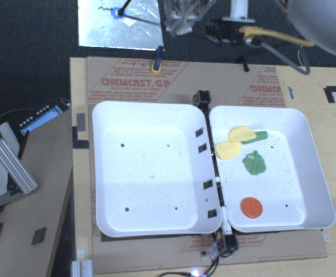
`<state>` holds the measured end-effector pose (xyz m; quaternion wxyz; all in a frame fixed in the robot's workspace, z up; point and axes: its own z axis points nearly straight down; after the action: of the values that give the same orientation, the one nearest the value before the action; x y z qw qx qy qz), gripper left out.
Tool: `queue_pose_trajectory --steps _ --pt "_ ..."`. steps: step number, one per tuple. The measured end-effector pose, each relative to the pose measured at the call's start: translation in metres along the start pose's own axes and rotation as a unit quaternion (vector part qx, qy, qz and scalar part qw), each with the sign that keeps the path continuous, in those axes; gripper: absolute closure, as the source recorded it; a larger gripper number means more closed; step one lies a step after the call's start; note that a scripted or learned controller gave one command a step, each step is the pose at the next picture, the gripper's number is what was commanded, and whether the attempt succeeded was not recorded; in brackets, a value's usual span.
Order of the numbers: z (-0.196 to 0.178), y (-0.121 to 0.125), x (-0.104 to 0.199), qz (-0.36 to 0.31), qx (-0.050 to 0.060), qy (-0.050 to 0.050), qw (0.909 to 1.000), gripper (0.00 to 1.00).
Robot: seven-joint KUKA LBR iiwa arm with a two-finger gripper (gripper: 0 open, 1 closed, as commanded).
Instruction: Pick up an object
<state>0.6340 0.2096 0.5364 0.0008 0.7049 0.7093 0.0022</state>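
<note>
From my remote station, the gripper (182,17) blurs at the top edge; its opening I cannot tell. Flat orange disc (251,207) probably lies free in the right white bin (314,172).

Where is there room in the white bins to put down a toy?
The left bin has the most bare floor, wall to wall. In the right bin, the near right corner beside the orange disc is free. It is crowded near the divider, where the yellow pieces and the green piece cluster.
</note>
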Motion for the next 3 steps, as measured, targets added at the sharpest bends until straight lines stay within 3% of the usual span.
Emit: queue_pose_trajectory --steps 2,3 --pt "0.001 0.000 0.025 0.000 0.001 0.000 1.0000 1.00" --pt "0.001 -0.012 0.024 0.001 0.002 -0.001 1.0000 1.00"
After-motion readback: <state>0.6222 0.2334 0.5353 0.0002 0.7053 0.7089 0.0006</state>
